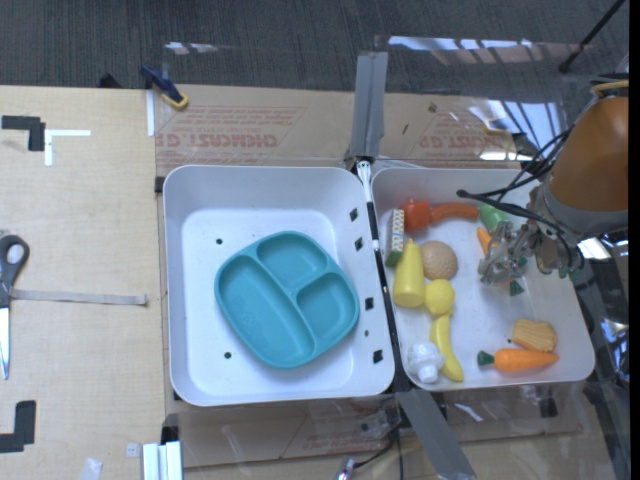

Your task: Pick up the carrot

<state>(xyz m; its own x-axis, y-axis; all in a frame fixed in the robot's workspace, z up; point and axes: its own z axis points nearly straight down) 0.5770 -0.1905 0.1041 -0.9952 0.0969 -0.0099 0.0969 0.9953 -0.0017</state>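
One arm only: in the camera view the gripper (503,255) hangs over the right bin (575,308), its opening impossible to judge, while the carrot (520,360) lies below it by the near wall, long axis left-to-right.

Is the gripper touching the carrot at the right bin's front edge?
Apart. The camera view shows bare white bin floor between the gripper and the carrot.
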